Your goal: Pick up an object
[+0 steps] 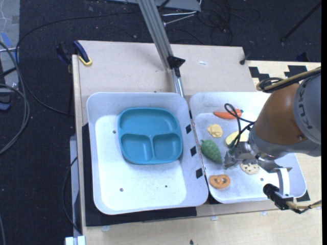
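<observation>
Jaws hovering over right bin (299, 185), closure undetermined.
I am positioning my gripper (232, 158) just beside the green object (210, 150); crowding by the cookie (249, 168) and pretzel (219, 181) is risking a glancing miss.

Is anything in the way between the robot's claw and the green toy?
No, nothing visible sits between them. The end effector hangs in the right bin, right beside the green toy. The pretzel, the cookie and the yellow pieces lie off to the sides, not in the gap.
</observation>
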Controlling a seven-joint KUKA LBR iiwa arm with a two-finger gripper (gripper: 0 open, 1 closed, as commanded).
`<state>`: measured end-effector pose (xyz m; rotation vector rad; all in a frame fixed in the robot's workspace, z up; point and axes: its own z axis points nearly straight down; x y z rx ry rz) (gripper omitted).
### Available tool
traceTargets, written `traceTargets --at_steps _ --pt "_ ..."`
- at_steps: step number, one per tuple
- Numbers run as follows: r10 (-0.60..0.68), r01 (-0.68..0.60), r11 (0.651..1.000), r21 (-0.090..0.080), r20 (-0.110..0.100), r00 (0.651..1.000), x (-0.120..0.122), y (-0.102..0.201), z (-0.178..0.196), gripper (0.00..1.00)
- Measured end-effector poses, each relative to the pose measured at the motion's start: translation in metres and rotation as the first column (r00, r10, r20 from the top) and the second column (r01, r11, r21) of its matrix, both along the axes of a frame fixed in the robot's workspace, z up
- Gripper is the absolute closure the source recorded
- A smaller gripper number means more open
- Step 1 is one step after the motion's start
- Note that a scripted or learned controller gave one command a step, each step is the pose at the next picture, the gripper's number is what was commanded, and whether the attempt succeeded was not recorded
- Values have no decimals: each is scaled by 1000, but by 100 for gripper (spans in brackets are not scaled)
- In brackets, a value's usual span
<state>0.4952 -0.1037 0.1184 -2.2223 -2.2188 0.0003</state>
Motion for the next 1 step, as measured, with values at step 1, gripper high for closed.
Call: traceTargets --at_steps 1 --pt "2 -2 1000 -2 5 1000 3 -7 44 100"
